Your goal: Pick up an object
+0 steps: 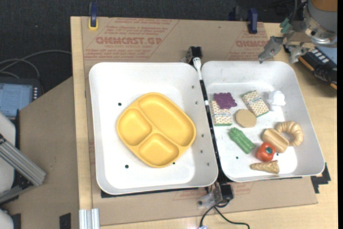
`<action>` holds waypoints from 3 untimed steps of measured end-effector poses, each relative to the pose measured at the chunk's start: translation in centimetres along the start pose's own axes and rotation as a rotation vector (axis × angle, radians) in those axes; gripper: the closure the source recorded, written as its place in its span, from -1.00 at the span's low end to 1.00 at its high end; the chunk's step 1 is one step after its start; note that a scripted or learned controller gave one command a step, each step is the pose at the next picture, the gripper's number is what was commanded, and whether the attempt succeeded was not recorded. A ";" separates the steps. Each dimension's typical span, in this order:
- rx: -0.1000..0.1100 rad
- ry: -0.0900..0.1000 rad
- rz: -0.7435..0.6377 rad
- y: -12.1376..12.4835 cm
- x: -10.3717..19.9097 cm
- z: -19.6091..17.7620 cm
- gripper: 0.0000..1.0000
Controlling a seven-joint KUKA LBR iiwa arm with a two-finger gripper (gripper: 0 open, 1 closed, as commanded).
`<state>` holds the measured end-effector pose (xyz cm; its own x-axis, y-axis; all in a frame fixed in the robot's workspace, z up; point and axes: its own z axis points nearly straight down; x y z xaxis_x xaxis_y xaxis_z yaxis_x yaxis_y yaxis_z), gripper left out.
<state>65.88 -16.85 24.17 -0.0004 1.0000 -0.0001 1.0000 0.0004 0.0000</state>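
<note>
The right bin holds several toy foods: purple grapes, a patterned cracker, a green-edged square biscuit, a white lump, a round tan cookie, a green pickle, a croissant, a bread roll, a red tomato and a tan wedge. My gripper hangs open over the bin's far rim, above and behind the foods, with nothing between its fingers.
The left bin bears a yellow three-part plate. A black divider runs between the bins. Blue clamps hold the cardboard sheet at the bench's far edge. Clutter lies at the right.
</note>
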 end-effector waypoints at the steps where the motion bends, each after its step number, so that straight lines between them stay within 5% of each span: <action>1: 0.015 0.004 0.003 -7.7 0.8 9.9 -1.00; 2: -0.003 0.002 0.003 -9.6 0.8 15.7 -1.00; 3: -0.005 -0.007 -0.004 -7.0 5.5 15.6 -1.00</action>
<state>58.86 -11.37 8.57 -0.0040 1.0000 -0.0075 1.0000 0.0041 0.0045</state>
